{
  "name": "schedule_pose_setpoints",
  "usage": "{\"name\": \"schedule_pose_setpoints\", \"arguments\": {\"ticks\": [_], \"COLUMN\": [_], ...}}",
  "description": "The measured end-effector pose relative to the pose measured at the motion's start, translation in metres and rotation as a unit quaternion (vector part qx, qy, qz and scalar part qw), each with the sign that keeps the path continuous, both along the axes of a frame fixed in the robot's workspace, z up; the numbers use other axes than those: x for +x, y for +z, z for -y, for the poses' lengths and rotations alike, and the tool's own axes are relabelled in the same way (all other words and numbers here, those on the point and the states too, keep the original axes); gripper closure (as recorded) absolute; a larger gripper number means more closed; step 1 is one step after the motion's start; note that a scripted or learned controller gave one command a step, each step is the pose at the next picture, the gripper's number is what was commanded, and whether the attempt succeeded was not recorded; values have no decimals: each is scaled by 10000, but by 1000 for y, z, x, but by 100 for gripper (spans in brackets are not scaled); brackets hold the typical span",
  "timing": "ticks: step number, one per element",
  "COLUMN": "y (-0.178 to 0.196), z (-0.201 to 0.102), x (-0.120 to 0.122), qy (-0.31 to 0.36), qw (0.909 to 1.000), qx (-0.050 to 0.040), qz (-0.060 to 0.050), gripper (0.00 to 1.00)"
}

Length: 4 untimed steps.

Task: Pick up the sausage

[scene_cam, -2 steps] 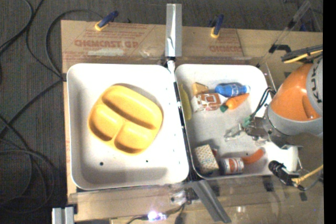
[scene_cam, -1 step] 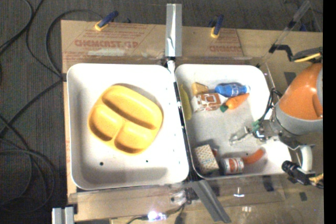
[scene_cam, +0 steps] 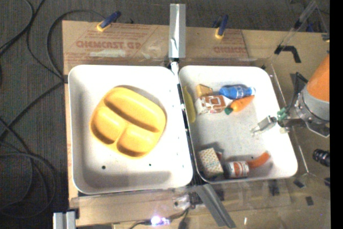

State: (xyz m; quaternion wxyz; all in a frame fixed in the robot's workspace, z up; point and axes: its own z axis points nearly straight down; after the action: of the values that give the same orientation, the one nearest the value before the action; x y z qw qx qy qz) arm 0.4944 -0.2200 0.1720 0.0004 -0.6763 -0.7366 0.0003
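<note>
The tool (scene_cam: pixel 266 126) is hanging with fingers spread wide, holding nothing, at the sausage's (scene_cam: pixel 260 159) twelve o'clock.

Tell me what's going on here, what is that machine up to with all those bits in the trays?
A robot arm reaches in from the right, its tool over the right bin, with nothing visible between its fingers. Its job is picking up the sausage, which lies untouched near the bin's front edge, beside a small bottle. A carrot and other toy foods lie further back. The left bin holds a yellow divided tray.
</note>
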Motion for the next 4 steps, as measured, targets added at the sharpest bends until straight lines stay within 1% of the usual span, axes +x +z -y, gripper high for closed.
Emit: {"name": "schedule_pose_setpoints", "arguments": {"ticks": [1,2,3,4], "y": [-76,-81,-80,6], "z": [-5,-5,-5,2], "x": [26,34,-1,18], "qy": [8,989,1021,1962], "qw": [10000,9951,9947,9806], "qx": [44,41,13,3], "qz": [20,33,101,12], "gripper": [0,0,0,0]}}
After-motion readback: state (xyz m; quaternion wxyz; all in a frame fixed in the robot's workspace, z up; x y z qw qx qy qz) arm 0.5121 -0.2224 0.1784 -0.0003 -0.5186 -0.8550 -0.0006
